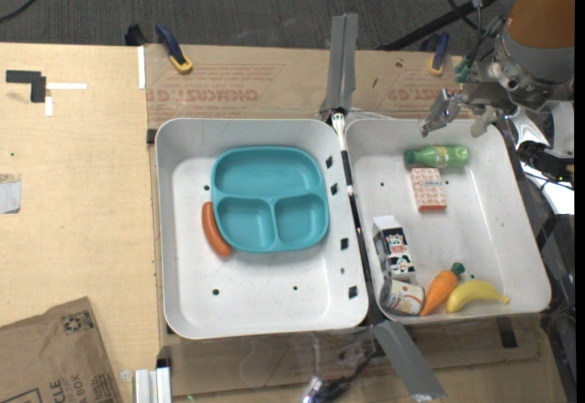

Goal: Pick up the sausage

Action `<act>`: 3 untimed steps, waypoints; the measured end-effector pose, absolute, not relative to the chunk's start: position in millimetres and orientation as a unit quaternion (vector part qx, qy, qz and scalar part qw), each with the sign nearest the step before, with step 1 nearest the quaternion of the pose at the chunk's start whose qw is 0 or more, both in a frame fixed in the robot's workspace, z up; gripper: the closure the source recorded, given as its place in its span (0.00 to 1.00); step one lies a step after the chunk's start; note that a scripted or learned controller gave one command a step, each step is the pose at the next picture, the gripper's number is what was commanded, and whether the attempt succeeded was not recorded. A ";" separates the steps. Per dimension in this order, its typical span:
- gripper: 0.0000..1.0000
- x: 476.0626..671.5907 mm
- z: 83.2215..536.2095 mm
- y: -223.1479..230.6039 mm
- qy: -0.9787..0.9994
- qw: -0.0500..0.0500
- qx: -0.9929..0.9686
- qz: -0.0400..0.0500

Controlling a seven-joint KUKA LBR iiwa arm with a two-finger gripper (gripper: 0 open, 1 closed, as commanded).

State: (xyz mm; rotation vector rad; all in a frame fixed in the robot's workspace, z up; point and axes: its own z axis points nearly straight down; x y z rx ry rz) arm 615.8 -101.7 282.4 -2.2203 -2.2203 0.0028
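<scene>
While the two-finger gripper (454, 109) hovers spread and empty at upper right, we note the small orange-red sausage (216, 229) left of centre, touching the teal divided plate (271, 196). Likely light, smooth, slightly soft; grasp mid-length.

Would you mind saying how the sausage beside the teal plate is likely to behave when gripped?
The sausage looks smooth and rounded, so it may slip or roll. It lies close against the plate, which probably crowds one side. The end effector is over the other bin.
</scene>
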 end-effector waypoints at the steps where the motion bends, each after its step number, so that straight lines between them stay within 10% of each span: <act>1: 1.00 616.3 290.6 -102.2 -0.707 0.001 -0.707 0.002; 3: 1.00 506.5 96.1 -94.7 -0.469 0.002 -0.883 0.003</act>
